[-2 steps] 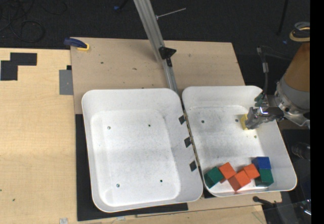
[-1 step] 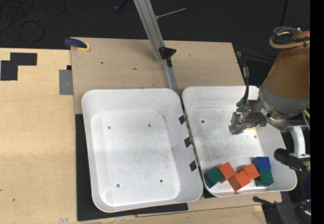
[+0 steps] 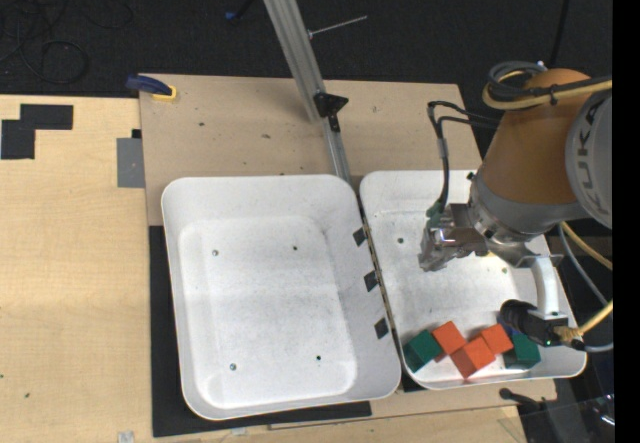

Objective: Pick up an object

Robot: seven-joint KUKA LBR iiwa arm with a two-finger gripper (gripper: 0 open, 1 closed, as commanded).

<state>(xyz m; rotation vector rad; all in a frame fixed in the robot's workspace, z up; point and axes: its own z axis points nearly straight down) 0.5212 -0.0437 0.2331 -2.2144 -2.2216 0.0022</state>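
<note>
Several small blocks lie bunched along the front edge of the right bin (image 3: 400, 196): a green block (image 3: 424, 348), an orange block (image 3: 449, 336), a second orange block (image 3: 473, 359), a third orange block (image 3: 497, 339) and a green block (image 3: 523, 353) at the front right corner. My gripper (image 3: 437, 253) hangs over the middle of the right bin, well behind the blocks and apart from them. I see nothing held in it. The grey and orange arm behind it hides the bin's right side.
The left bin (image 3: 190, 201) sits beside the right one, with black clips along the shared wall. A slanted aluminium rail (image 3: 295, 41) rises behind the bins. A blue and yellow clamp (image 3: 152, 86) lies at the bench's back left corner.
</note>
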